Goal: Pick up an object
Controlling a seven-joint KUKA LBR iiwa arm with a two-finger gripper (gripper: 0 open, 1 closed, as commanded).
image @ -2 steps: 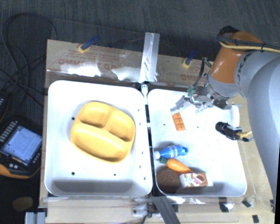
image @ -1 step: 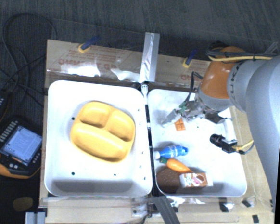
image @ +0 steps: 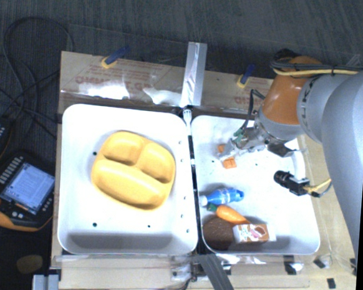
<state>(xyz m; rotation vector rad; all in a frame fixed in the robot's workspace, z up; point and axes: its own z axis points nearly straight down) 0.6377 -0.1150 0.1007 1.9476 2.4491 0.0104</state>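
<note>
My gripper (image: 240, 140) hangs low over the far part of the right bin (image: 289, 209), below the arm's orange band. Just in front of it and to its left lie two small orange pieces (image: 229, 164), close to the tip but apart from it. Nearer the front of the same bin are a blue bottle (image: 223, 195), an orange carrot (image: 231, 214), a brown round lump (image: 217, 231) and a small juice carton (image: 251, 233), all packed together. A large yellow bread-shaped object (image: 133, 169) lies in the left bin (image: 75, 220).
A black cable plug (image: 289, 180) hangs off the arm over the right bin's right side. The divider wall (image: 192, 173) runs between the bins. A handheld control pendant (image: 18, 188) lies on the floor to the left.
</note>
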